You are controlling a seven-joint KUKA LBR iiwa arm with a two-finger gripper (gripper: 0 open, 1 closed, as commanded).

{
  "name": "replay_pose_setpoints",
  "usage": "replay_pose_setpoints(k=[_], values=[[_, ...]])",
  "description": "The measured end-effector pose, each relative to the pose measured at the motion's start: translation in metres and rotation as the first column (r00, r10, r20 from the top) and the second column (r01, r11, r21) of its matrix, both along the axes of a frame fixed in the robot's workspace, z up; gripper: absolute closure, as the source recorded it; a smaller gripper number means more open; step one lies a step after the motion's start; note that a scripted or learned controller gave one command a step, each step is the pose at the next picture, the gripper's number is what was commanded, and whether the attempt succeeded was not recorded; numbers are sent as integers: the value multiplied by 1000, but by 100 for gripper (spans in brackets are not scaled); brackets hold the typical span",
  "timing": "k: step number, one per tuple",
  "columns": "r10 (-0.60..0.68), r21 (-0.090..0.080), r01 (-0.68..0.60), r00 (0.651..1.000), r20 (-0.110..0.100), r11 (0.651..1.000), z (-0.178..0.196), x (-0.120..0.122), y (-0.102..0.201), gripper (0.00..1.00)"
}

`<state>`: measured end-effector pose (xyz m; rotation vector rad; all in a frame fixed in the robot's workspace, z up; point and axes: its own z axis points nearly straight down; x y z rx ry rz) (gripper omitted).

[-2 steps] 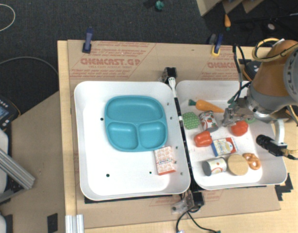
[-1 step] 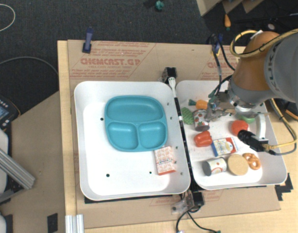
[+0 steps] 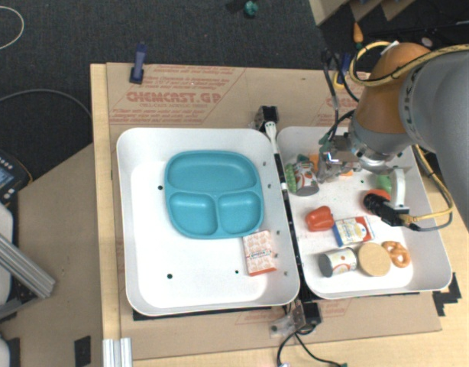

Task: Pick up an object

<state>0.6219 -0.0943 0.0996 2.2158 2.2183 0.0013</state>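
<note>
My gripper (image 3: 335, 164) hangs low over the back part of the right bin (image 3: 429, 270), under the grey arm and its orange band. Just left of it lies a green and white can (image 3: 299, 177) on its side. In front of the gripper sit a red pepper (image 3: 319, 219) and a small red and blue box (image 3: 350, 230). A small white cup (image 3: 338, 262), a round tan cookie (image 3: 374, 259) and a pretzel (image 3: 398, 254) lie along the bin's front. A green item (image 3: 384, 181) shows to the gripper's right, partly hidden by the arm.
The left bin (image 3: 139, 228) holds a teal divided plate (image 3: 213, 192) and a small pink and white packet (image 3: 259, 252) near its front right corner. A raised divider (image 3: 284, 205) runs between the two bins. Cardboard lies under both.
</note>
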Motion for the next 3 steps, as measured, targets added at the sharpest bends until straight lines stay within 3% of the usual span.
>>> replay_pose_setpoints(k=[1, 2, 3], values=[[-5, 3, 5, 1000, -9, 1000, -15, -37, 0, 100], [-2, 5, 2, 1000, -8, 1000, -15, -39, 1, 100], [-3, 5, 3, 1000, -10, 1000, -15, -67, -6, 100]])
